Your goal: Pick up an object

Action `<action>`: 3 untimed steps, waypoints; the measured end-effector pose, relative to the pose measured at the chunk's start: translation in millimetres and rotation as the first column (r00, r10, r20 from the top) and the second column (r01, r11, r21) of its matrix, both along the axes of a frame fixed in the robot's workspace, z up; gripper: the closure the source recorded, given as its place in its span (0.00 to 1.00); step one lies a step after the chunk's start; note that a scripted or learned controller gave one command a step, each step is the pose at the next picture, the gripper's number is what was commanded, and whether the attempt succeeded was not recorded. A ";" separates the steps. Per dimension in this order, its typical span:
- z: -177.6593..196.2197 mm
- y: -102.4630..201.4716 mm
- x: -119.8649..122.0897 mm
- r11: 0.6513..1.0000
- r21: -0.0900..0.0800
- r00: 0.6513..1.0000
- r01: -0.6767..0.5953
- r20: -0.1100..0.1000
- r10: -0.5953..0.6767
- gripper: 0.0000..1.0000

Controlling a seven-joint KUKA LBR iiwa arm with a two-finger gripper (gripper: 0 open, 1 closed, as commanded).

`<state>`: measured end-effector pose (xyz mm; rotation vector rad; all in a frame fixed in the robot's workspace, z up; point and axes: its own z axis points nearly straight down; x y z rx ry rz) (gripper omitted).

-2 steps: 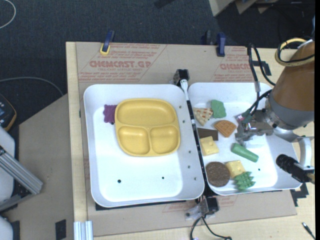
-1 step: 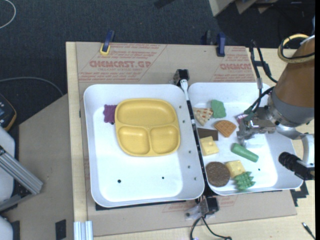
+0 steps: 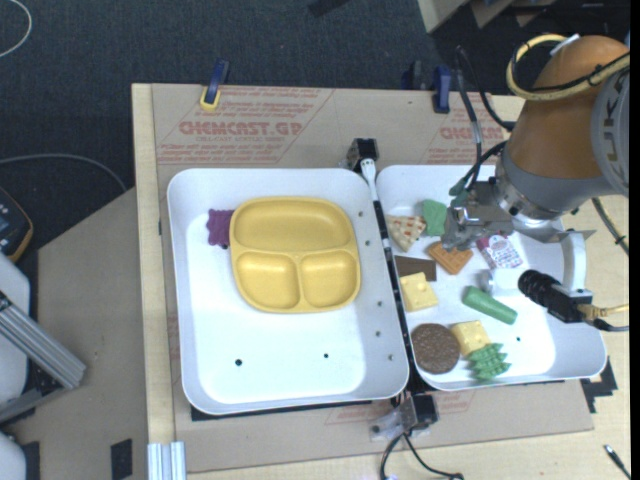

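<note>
**Q:** Where do you find the gripper [image 3: 462, 230], and what are its jaws doing?

**A:** You see it low over the upper part of the right bin [image 3: 575, 363], hanging from the grey-and-orange arm [image 3: 565, 118] that enters from the right. It sits directly above the orange waffle-like piece [image 3: 451, 259]. You cannot tell from this angle whether it is spread or closed, and nothing is visibly held.

**Q:** What lies around that gripper?

**A:** Taking the gripper as your landmark: a light green piece [image 3: 433, 215] is just up-left of it, a tan cracker-like wedge [image 3: 406, 231] to its left, a white packet with red print [image 3: 503, 253] to its right. Below it you find a dark brown square [image 3: 414, 266], then a yellow cheese-like block [image 3: 418, 292]. Further below and right lies a green cylinder [image 3: 489, 305], tilted. Well below are a brown round patty [image 3: 435, 346], a yellow block [image 3: 471, 335] and a spiky green piece [image 3: 487, 362], the last 2 touching.

**Q:** And the other bin?

**A:** Far left of the gripper, the left bin [image 3: 290, 373] holds 1 yellow tray with 3 compartments [image 3: 295, 252]. A purple item [image 3: 218, 227] pokes out at the tray's left edge; whether it touches you cannot tell.
</note>
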<state>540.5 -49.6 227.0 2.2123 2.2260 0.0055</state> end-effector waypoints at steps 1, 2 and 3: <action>-8.5 38.5 31.0 1.000 0.000 1.000 0.000 -0.001 0.000 1.00; 4.6 85.5 61.9 1.000 0.001 1.000 0.000 0.001 0.000 1.00; 4.3 126.7 93.3 1.000 0.001 1.000 0.001 0.000 -0.001 1.00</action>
